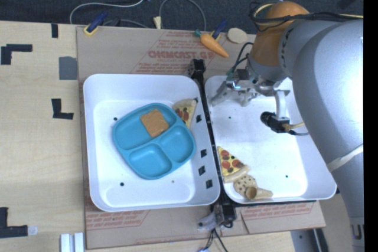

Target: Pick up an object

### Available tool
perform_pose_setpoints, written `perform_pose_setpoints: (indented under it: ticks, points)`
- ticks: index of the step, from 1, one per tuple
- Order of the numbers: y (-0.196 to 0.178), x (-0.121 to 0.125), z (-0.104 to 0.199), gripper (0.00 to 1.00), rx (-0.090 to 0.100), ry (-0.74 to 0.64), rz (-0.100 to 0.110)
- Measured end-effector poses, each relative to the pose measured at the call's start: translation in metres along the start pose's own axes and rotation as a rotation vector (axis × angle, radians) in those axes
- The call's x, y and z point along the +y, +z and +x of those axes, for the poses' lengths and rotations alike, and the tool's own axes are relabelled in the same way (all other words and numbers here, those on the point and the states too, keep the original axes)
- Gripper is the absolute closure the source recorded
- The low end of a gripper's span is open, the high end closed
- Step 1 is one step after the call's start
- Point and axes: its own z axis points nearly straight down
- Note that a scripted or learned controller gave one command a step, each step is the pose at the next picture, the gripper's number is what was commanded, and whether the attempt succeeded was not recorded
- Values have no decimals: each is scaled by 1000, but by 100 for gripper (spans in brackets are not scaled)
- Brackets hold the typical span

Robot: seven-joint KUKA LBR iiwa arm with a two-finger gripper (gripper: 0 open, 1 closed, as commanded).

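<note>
Surroundings: the grey arm is reaching in from the right and is covering the far right corner of the right bin; a black clamp strip is running between the two bins; a toy carrot and a pale round piece are lying on the cardboard sheet beyond the bins; cables are trailing over the tabletop at the far edge.
Counts: two white bins are sitting side by side; two toy pizza slices are showing, one in each bin; one blue tray, one toast, one cookie and one small cone are lying about.
Left bin: it is holding a blue divided tray with a toy toast in its far compartment; a pizza slice is lying just beside the tray, near the clamp strip.
Right bin: the other pizza slice, a cookie and a cone are lying close together at its near left corner, well apart from the hand.
Hand: it is hovering over the far left part of the right bin; whether it is open or closed, I cannot tell; no object is visible in its grasp.
</note>
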Motion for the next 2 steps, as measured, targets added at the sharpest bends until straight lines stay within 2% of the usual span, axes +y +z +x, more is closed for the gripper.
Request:
perform_pose_setpoints:
  ticks: [1, 2]
  points:
    - [0, 0, 0, 0, 0, -1, 1]
    - [0, -15, 2, 0, 4, -1, -3]
